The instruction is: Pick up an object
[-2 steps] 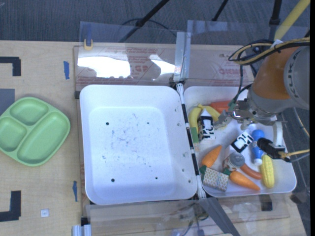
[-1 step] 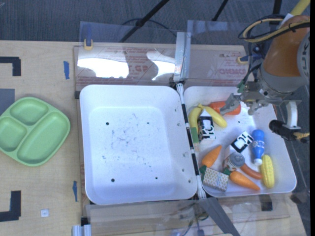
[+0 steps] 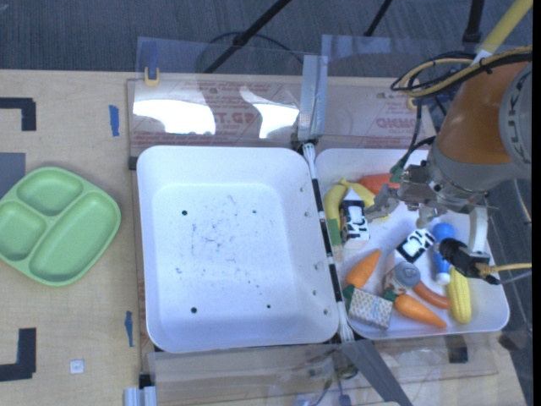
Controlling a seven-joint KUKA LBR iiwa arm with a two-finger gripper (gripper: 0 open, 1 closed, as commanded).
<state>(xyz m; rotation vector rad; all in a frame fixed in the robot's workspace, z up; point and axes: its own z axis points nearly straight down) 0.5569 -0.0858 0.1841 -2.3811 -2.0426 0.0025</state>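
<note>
Two white bins (image 3: 228,163), three carrots (image 3: 363,269), one banana (image 3: 336,200)

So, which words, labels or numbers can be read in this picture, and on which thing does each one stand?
None can be read with certainty.
Red print on the clear panel behind the bins: washed out by glare, unreadable.
Red print on the panel's right part: blurred, seemingly upside down.
Black-and-white patterned objects in the right bin: no legible text.

Toys crowd the right bin (image 3: 499,315) below the gripper (image 3: 416,200); the left bin (image 3: 152,227) lies open to its left.
</note>
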